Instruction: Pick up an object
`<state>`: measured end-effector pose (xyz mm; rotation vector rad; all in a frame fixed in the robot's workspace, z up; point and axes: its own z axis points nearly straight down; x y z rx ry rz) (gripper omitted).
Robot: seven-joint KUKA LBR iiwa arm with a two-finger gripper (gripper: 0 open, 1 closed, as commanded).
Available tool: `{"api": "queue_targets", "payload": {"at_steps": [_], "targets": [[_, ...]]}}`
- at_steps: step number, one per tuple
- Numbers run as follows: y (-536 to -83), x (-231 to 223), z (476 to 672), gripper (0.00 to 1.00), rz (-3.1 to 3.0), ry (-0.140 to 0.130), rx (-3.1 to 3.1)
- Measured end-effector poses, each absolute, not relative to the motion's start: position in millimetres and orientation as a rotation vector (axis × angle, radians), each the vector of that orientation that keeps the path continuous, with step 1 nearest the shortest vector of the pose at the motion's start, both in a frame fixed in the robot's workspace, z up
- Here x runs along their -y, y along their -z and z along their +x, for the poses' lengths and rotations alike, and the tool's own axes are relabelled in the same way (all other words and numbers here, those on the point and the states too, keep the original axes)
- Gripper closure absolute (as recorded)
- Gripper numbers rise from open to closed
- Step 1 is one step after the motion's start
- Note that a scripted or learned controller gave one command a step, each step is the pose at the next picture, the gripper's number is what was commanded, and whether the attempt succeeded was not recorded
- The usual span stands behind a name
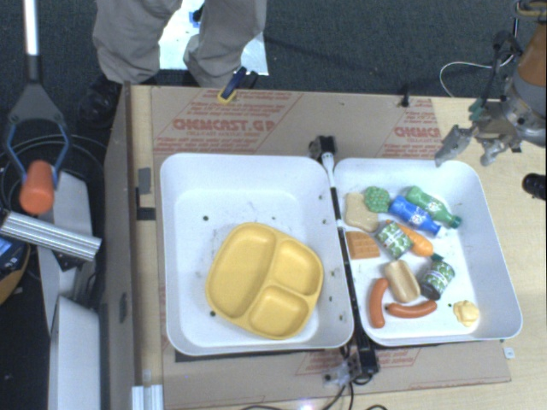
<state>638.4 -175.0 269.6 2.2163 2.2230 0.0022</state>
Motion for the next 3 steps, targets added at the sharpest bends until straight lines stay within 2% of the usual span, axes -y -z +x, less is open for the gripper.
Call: {"api": "queue_targets", "payload": {"at_steps": [1,2,3], "targets": [[-118.2,158.7,619.2,0.00,2.221,0.002,-2.225],[-91.2,136.6,567.6,0.00,2.208,-0.009,-2.206],[-84.3,122.9,518.4,0.00,2.219,-0.001,-2.222]]}}
